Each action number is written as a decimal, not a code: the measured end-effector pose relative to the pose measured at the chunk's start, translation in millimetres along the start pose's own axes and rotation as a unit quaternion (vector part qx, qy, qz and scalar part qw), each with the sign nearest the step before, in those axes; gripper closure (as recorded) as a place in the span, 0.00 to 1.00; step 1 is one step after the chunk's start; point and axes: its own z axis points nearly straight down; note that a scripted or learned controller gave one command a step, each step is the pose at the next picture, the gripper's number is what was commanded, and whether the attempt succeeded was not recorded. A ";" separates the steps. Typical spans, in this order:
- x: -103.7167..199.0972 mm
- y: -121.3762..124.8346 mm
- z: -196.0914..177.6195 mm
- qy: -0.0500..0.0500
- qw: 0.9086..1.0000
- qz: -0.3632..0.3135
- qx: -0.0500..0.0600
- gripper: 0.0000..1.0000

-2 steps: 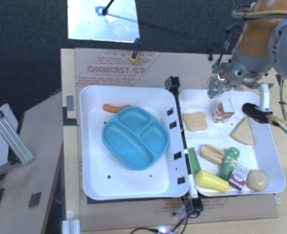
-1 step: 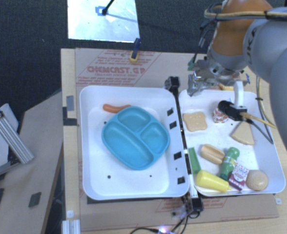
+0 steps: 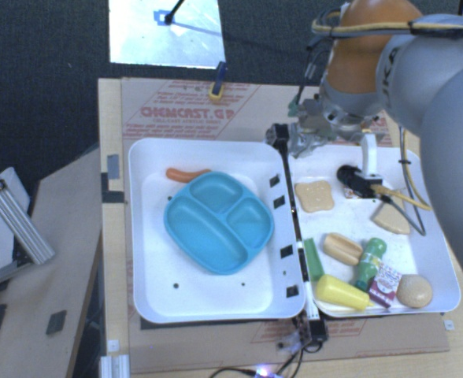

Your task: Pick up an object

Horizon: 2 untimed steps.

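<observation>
Toast slice point(image 3: 314, 196) lies just below jaws point(image 3: 300, 142), apart.

Red printed lettering on cardboard sheet point(image 3: 188, 110) just behind left white bin point(image 3: 141, 211), roughly "OKMCAST. G P", middle letters uncertain. Smaller red lines above and below that word on same cardboard, too blurred to read. More faint red print on cardboard strip in front of same bin, illegible. Small red-and-white packet point(image 3: 384, 283) in bin to the right, well apart from left white bin, printed but unreadable.
</observation>
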 end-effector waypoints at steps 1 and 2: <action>2.2 -2.4 -2.0 0.000 1.000 0.001 0.000 1.00; 0.7 1.2 -19.6 0.000 1.000 0.000 -0.001 1.00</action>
